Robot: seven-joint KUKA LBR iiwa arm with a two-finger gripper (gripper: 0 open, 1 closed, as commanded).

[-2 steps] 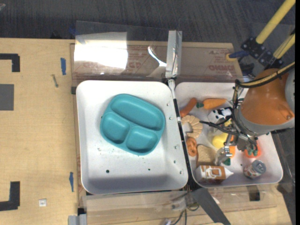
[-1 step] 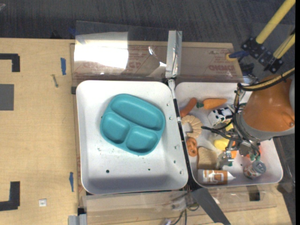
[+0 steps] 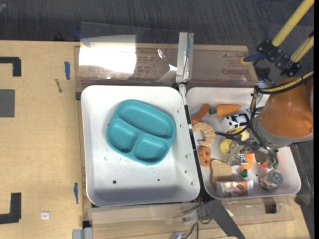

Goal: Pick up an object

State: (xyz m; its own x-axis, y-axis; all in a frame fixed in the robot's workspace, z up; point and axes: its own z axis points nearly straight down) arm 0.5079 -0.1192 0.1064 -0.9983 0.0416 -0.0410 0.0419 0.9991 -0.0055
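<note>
While the left bin is occupied by a teal divided plate with three compartments, lying a little tilted near its middle, the right bin is crowded with small toy foods. The arm's orange band is seen over the right bin's right half, and the gripper is lowered from it into the clutter near the bin's centre. Whether anything is held, or how the gripper stands, cannot be told, since the tip is lost among dark parts and cables.

Along the bin's far side an orange carrot is laid crosswise, with a smaller orange-red piece slanted to its left. Just below the carrot a small black-and-white figure is found, close against the arm's cables. A round tan biscuit is placed by the left wall, and an orange pretzel-shaped piece is set below it. A yellow piece is seen just left of the gripper, apparently touching it. A slice of toast lies lower down, and beneath it a small bottle with an orange label is laid on its side along the near wall. A grey can is seen at the lower right corner, near a small orange and green bit.

Clear plastic sheeting is stretched behind both bins.
</note>
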